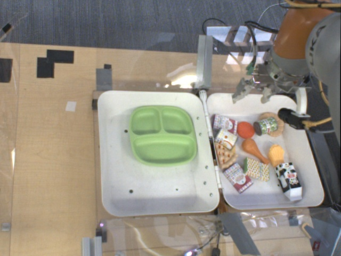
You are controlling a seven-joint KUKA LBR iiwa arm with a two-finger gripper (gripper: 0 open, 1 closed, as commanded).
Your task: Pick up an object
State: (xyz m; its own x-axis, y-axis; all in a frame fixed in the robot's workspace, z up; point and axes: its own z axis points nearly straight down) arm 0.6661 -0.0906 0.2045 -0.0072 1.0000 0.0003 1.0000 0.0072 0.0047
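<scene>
My gripper [251,93] hangs over the far rim of the right bin [314,193], its two fingers spread open with nothing between them. Below it in that bin lie several toy foods: a red tomato [245,129], a green can [268,125], an orange carrot [255,150], a yellow-orange piece [276,154], a black-and-white milk carton [288,181], a waffle [227,157] and some small printed packets [225,124]. The tomato and can sit closest to the gripper, a little nearer the camera than its fingertips.
The left bin [114,191] holds a green divided plate [162,135]. A metal post [204,63] stands at the far end of the wall between the bins. Cables [256,28] and the arm's orange band [298,33] crowd the far right.
</scene>
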